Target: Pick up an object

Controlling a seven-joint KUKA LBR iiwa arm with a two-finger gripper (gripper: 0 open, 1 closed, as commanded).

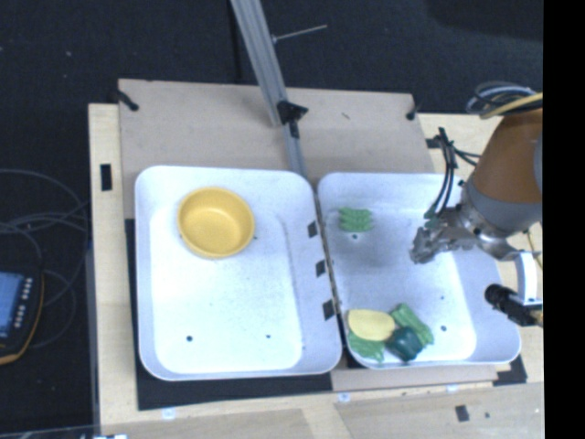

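Note:
My gripper [424, 248] hangs over the middle right of the right bin [457, 190], with nothing visible between its fingers. A small green leafy object [356, 219] lies at the bin's upper left, well to the left of the gripper. At the bin's front edge sit a yellow object [367, 323], a light green piece [411, 321] and a dark green block [404, 343], clustered together below the gripper. A yellow bowl [217, 222] stands in the upper left of the left bin [228, 327].
A grey metal pole [260, 48] slants down from the top to the gap between the bins. The orange-banded arm [507, 167] enters from the right above the right bin. A dark handheld device [16, 309] lies off the bench at far left.

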